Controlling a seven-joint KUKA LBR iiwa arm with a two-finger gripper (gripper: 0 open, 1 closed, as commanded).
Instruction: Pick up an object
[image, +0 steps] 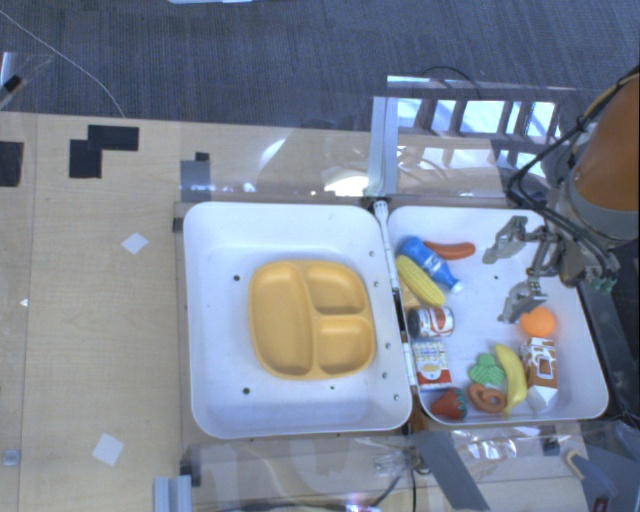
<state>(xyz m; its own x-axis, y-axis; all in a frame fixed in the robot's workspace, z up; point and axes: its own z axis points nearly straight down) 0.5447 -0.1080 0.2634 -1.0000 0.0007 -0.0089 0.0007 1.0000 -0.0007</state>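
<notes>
A robot lab: twin white bins (300, 420) on a wooden bench (90, 330) (black markers, loose cables).

Arm (608, 170) cut off at right edge; strawberry (449, 404) half hidden.

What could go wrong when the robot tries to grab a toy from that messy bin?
The toys are packed close: the banana lies against the tomato and juice carton, so the gripper might bump neighbours or pinch two together. The orange is round and could roll or slip away. The corn leans on the blue bottle near the right bin wall, leaving little finger room.
</notes>
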